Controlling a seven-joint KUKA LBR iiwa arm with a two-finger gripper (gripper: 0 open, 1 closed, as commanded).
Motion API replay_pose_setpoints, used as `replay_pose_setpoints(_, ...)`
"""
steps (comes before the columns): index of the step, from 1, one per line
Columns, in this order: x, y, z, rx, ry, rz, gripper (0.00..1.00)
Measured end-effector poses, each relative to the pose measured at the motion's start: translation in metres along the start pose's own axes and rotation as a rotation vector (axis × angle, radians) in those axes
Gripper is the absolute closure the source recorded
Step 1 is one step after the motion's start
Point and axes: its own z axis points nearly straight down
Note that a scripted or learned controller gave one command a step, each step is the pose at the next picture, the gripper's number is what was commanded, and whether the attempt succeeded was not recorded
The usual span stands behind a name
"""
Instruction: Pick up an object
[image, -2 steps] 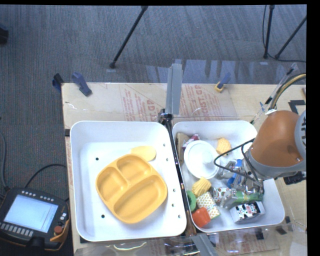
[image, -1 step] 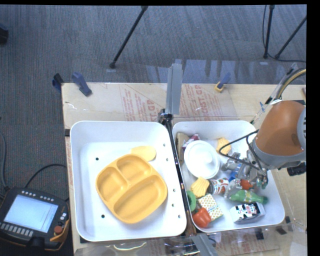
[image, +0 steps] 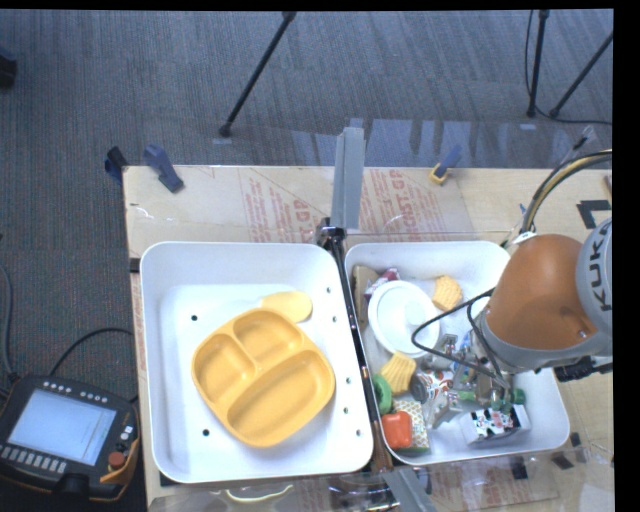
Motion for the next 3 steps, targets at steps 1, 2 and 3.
replay_pose_setpoints(1, 0.0068, 0.0354, 0.0007, 0.002, 0.002, 0.049, 0.00)
replay_pose_setpoints(2, 0.0067, 0.0364, -0.0047, 0.002, 0.008, 0.043, 1.00)
replay_pose_setpoints(3, 0.0068, 0.0364, -0.0045, 0.002, 0.009, 0.043, 0.00)
